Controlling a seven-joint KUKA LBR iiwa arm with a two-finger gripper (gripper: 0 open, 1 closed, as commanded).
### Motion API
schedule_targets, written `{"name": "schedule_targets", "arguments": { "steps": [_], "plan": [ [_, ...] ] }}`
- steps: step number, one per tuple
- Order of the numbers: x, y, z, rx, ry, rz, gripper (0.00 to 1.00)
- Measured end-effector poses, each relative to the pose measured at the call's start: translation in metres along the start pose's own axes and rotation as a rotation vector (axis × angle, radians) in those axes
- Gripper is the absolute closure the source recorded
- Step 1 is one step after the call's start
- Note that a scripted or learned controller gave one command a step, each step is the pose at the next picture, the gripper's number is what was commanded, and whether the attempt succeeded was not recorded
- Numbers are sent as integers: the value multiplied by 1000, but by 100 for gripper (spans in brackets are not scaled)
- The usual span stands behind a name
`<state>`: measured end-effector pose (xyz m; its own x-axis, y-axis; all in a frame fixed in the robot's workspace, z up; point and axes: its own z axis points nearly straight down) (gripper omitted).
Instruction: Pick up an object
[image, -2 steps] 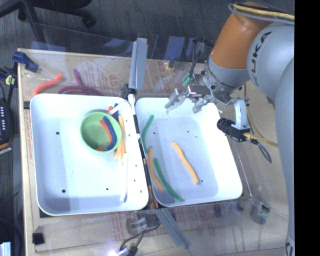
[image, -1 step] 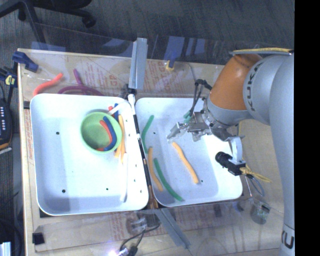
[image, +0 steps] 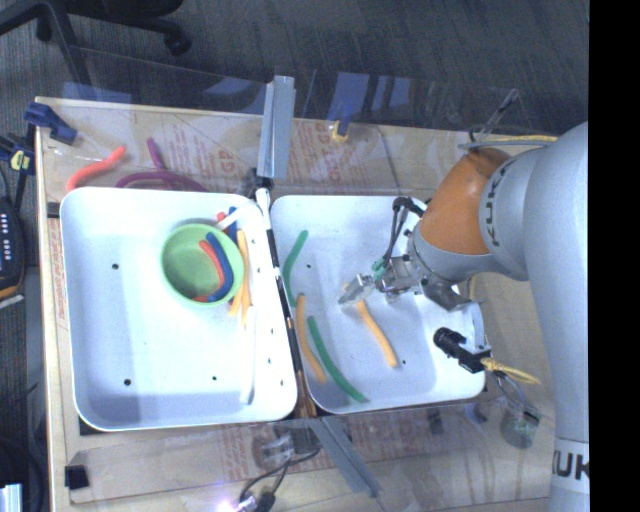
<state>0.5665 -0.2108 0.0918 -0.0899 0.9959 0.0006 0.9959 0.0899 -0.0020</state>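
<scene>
The two-finger metal gripper hangs low in the right white bin, just above a thin orange stick. Whether it grips anything, I cannot tell

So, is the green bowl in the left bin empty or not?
Not empty. The green bowl in the left bin holds red and blue strips, resting along its right inner side.

A wooden bench stands on dark grey carpet.
</scene>
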Motion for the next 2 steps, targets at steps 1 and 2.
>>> {"name": "schedule_targets", "arguments": {
  "steps": [1,2],
  "plan": [
    [0,0,-10,4,-3,-8,100],
    [54,36,-98,-2,-2,-290,100]
  ]
}}
